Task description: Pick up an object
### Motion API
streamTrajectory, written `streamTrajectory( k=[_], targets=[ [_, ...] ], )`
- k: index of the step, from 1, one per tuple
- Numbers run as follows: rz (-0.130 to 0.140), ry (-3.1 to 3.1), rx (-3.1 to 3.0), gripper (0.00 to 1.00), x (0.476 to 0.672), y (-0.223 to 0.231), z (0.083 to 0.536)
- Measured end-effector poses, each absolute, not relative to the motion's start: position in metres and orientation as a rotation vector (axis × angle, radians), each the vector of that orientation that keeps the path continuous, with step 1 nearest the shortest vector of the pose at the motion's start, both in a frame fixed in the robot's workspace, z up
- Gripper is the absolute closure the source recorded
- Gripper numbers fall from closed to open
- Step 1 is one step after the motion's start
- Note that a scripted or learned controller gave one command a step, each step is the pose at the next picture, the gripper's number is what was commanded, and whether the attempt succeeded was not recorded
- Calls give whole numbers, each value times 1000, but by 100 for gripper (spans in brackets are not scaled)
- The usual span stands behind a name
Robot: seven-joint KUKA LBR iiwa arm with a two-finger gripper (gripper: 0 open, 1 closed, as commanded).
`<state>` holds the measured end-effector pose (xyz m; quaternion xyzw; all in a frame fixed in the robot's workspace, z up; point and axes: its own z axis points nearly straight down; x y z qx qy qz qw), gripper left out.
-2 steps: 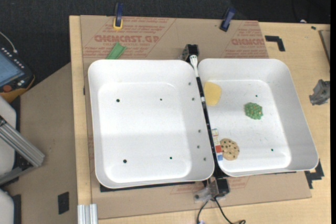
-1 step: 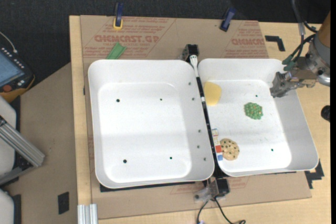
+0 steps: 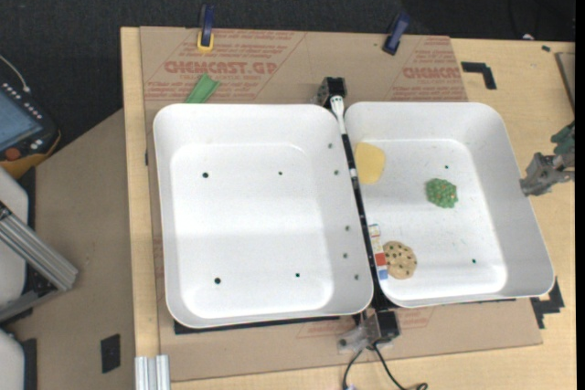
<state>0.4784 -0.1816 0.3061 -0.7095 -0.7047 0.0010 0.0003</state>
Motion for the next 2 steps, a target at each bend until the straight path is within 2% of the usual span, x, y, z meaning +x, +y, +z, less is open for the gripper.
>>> streamTrajectory(
  k=[1,2],
  targets=[
    [4,-2214,-2223,100,478,-222,265],
    [-4,-2230,-2210,100,480,-136,286]
  ],
)
